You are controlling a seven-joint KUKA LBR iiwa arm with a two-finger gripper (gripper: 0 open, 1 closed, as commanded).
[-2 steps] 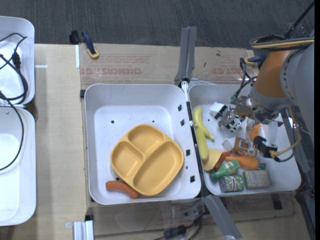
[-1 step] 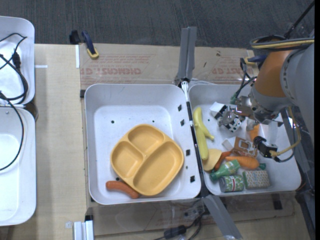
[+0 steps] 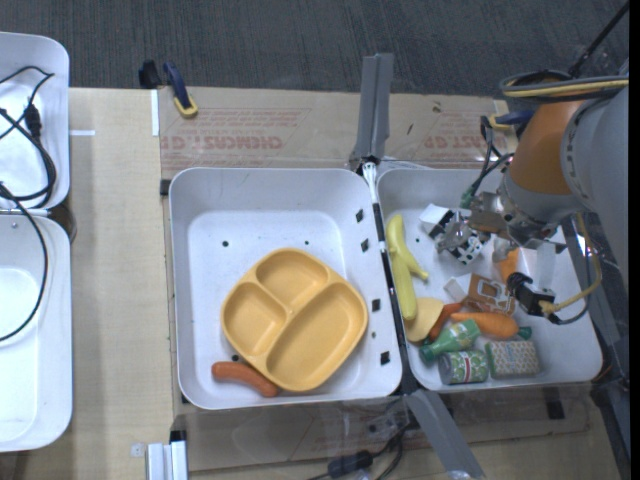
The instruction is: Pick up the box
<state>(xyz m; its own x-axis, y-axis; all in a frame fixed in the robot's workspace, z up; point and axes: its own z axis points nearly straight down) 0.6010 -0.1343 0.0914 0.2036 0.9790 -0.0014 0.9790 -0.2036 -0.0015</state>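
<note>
The gripper (image 3: pixel 458 240) is seen over the right bin (image 3: pixel 592 363); its opening cannot be told. The box (image 3: pixel 489 291) lies at its five o'clock, nearby, long axis not discernible.

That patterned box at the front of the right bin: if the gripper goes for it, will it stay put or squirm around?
The box lies flat with straight sides, so it probably won't roll. It looks small and likely light, so a glancing touch may slide it on the smooth white bin. The can sits close against its left side, which may crowd one finger of the gripper.
</note>
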